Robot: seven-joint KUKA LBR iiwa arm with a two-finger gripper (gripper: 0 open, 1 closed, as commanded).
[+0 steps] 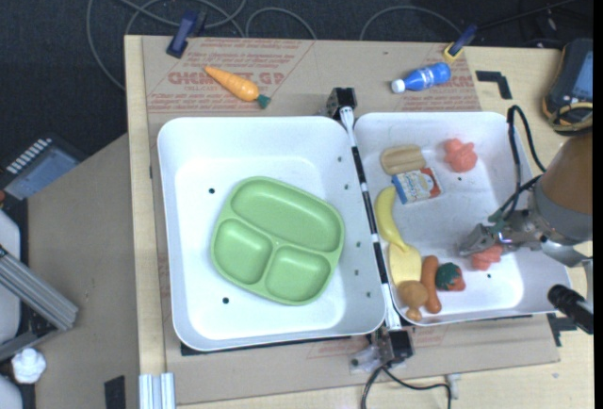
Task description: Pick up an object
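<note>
The right bin [495, 139] holds a tan bread piece [402, 158], a small blue-and-orange carton [415, 185], a salmon-pink toy [460, 155], a yellow banana [384, 212], a yellow piece [406, 265], an orange sausage-shaped toy [431, 285] and a red-and-green strawberry [450, 276]. My gripper [481, 243] reaches in from the right, low over the bin's right half. A small red-orange object [486, 257] lies right at its tip, partly covered by it. Whether that object is gripped is unclear.
The left bin [188, 162] bears a green divided plate [276, 239]. On the bench behind the bins lie a toy carrot [236, 83], a blue-and-white bottle [421, 77] and a blue clip [184, 33]. Cables run across the dark floor beyond.
</note>
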